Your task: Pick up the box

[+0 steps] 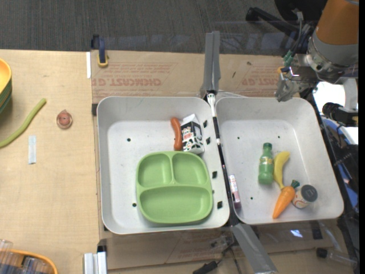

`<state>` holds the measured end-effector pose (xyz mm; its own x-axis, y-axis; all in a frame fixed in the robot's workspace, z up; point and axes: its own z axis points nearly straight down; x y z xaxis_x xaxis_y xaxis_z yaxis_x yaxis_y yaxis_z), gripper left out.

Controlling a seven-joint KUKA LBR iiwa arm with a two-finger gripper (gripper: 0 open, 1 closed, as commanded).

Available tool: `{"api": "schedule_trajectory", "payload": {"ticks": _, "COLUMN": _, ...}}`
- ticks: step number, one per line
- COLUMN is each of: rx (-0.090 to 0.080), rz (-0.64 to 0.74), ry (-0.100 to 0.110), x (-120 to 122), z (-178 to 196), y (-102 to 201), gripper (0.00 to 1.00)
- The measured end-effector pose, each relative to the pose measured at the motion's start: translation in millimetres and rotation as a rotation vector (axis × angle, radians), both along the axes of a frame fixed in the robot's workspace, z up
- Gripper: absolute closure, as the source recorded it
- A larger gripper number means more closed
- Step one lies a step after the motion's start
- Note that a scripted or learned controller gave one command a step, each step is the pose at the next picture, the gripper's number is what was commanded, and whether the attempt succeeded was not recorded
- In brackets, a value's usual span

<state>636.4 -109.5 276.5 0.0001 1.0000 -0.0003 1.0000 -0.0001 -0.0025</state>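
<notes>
- Plate first: the green three-compartment plastic plate sits nearest in the left white bin.
- Just beyond the plate's far rim lies the small black-and-white printed cardboard box, beside an orange sausage-shaped toy.
- It looks light and crushable; grip its long flat sides.
- Far right of the plate hovers the gripper; its opening cannot be made out.

1. The box in the left bin is hemmed by the sausage on its left and the green plate below
2. Bare floor lies left of the sausage
</notes>
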Motion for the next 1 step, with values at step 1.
{"api": "schedule_trajectory", "payload": {"ticks": 1, "rx": -0.001, "rz": -0.052, "ry": -0.001, "x": 0.3, "z": 24.2, "y": 0.2, "gripper": 0.0}}
